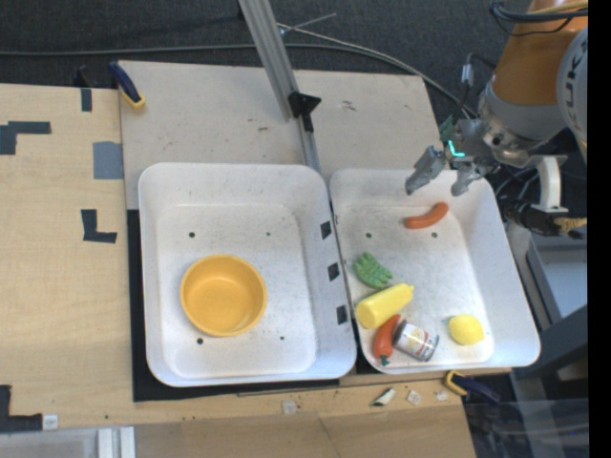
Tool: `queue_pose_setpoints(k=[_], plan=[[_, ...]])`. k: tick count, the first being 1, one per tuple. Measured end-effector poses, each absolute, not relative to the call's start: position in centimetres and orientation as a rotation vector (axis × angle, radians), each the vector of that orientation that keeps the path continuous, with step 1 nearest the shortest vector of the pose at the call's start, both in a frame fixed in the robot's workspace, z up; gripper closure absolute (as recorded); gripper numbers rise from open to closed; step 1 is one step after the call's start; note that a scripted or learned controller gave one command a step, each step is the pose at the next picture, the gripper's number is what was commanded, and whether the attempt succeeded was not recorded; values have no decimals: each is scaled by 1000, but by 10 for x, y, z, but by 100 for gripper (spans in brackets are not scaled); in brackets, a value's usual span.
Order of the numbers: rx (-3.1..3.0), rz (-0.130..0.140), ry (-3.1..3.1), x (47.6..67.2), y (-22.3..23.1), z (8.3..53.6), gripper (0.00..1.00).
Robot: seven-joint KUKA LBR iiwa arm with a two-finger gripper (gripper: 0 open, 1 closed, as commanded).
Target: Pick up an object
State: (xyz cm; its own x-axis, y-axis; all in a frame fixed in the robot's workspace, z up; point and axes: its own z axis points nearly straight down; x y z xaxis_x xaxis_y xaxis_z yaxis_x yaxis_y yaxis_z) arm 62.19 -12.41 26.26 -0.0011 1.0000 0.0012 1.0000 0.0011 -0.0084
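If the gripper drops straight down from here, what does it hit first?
Probably the orange sausage: the open gripper hangs just above it in the right bin. Depth from this slant is unclear, so it could land slightly off.

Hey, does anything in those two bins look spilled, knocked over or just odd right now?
Little stands out. The small can lies on its side at the right bin's near edge, touching a red toy. The yellow bowl sits upright.

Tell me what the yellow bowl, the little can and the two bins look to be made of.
Yellow bowl: likely plastic, matte, one even color with soft shading.
Little can: seemingly metal, with pale, shiny ends and a printed label around it; too small to be sure.
Left bin and right bin: probably molded plastic, white, with rounded rims and dark speckles.
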Motion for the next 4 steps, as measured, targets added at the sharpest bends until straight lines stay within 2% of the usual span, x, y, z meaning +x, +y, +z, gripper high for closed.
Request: queue_pose_setpoints(k=[1, 2, 3, 4], plan=[[-2218, 2, -2222, 623, -124, 266, 0], [-2217, 12, -2217, 621, -134, 208, 0], [-2216, 13, -2216, 610, -138, 146, 0], [-2216, 10, -2219, 607, -137, 89, 0]])
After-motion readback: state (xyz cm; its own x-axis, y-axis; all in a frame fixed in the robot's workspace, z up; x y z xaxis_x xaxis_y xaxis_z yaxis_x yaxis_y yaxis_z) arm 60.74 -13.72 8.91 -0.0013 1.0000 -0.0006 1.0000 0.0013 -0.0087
